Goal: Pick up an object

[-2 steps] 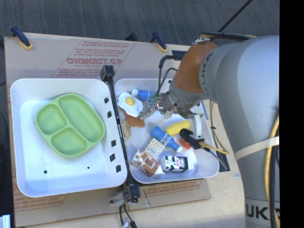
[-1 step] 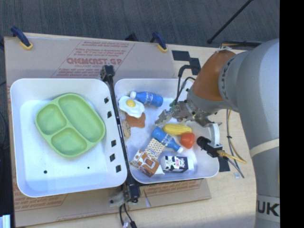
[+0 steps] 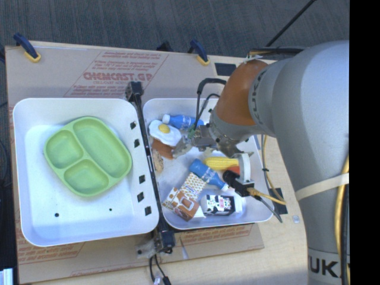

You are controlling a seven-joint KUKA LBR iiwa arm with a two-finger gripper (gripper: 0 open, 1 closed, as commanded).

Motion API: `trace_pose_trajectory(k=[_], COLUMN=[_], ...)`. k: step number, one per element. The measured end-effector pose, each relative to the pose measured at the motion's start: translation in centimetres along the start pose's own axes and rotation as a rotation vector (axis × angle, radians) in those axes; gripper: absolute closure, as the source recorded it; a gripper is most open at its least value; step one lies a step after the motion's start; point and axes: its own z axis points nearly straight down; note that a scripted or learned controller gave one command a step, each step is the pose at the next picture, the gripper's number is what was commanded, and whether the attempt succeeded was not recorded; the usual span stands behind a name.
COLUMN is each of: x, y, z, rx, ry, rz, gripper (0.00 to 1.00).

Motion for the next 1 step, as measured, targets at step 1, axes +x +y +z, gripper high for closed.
trace_pose_trajectory(k=[1], x=[-4.93], y=[-2.22], z=[0.0], rx=[-0.001], ry=[0.001], rz=[0.004], gripper=[0.0])
